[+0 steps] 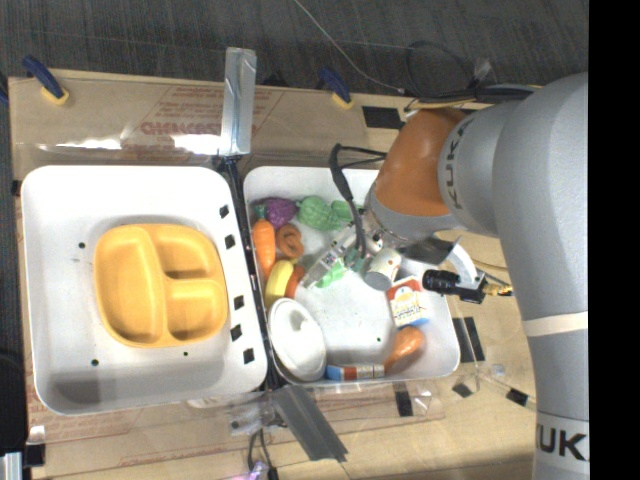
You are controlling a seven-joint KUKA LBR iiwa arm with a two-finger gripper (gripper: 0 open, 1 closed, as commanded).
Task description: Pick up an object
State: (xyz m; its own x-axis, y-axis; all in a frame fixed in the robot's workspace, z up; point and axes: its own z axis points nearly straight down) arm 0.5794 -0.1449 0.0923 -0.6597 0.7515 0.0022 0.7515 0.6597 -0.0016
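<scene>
Arm comes in from 3 o'clock, gripper point(345, 258) low over the middle of the right bin point(440, 353). Can't tell how the tool is set, wide, narrow or holding; too much clutter under it to judge.

Candidates w/in reach: a small green piece point(332, 271) right at the tool tip, approx 7 o'clock of it. Orange carrot point(263, 246) lies along the bin's 9 o'clock wall, yellow item point(279, 279) just beside it. Purple toy point(278, 210) and green leafy toy point(318, 211) sit at 11–12 o'clock. White bowl point(297, 336) at 7 o'clock corner, red-and-white carton point(406, 303) at 4 o'clock, brown item point(404, 345) at 5 o'clock. Left bin point(60, 368) has the yellow divided tray point(160, 280).

Step in hand, my read: closing in on the green piece. To do it well: centre over it, go straight down, don't clip neighbours. It's small and near other bits, so a sloppy approach prob. nudges it away. Check smth is actually gripped before lifting.
</scene>
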